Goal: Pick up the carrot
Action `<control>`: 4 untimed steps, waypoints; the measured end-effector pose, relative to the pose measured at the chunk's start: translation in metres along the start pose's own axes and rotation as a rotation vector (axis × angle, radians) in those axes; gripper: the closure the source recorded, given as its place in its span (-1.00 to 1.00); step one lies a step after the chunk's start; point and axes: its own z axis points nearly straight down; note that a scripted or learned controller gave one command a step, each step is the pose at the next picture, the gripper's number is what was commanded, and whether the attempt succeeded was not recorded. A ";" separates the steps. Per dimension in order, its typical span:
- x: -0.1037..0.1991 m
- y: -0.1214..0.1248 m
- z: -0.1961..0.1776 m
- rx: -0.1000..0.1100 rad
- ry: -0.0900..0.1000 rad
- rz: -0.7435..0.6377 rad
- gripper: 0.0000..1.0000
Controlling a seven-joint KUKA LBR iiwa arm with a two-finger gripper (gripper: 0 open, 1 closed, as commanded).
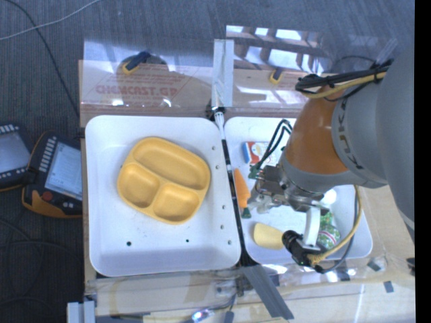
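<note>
The carrot (240,188) is a slim orange stick with a green tip, lying lengthwise against the left wall of the right bin (363,244). My gripper (261,195) hangs low over that bin, just right of the carrot and close to its lower end. The grey arm and its orange band cover most of the bin's middle. Nothing visible is lifted off the bin floor.
A yellow divided plate (163,178) lies in the left bin (108,247). In the right bin are a pale yellow item (267,235) near the front, a green packet (328,229) under the arm, and a red-and-white packet (256,151) at the back.
</note>
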 end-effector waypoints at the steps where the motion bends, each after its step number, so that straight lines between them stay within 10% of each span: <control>1: 0.038 0.003 -0.014 0.000 0.000 0.056 1.00; 2: -0.005 0.014 -0.093 -0.004 -0.001 -0.012 1.00; 3: -0.013 0.004 -0.043 -0.002 -0.001 0.180 1.00; 4: -0.067 0.016 -0.086 -0.002 -0.001 0.483 1.00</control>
